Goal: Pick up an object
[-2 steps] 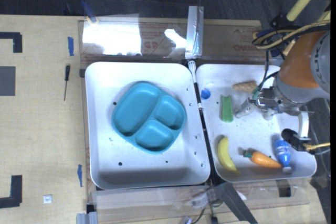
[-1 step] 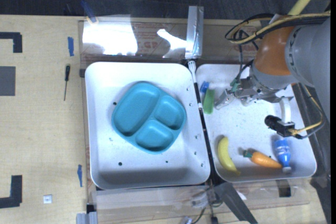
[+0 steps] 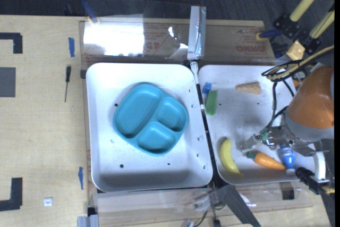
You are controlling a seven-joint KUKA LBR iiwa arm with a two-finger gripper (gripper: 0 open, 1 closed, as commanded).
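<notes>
The gripper (image 3: 254, 145) is lowered just above the carrot (image 3: 267, 161) – its opening cannot be told; the carrot is judged light, stiff, smooth – best gripped across its middle

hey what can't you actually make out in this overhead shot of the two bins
- Gripper: finger state lost in blur and cable clutter in the camera view.
- Carrot: contact with the gripper is unclear; the wrist overlaps its right end.
- Green object by the divider: too small to identify.
- Right bin: its right side is covered by the arm.

Plate (image 3: 151, 117) in left bin (image 3: 101, 82)
</notes>
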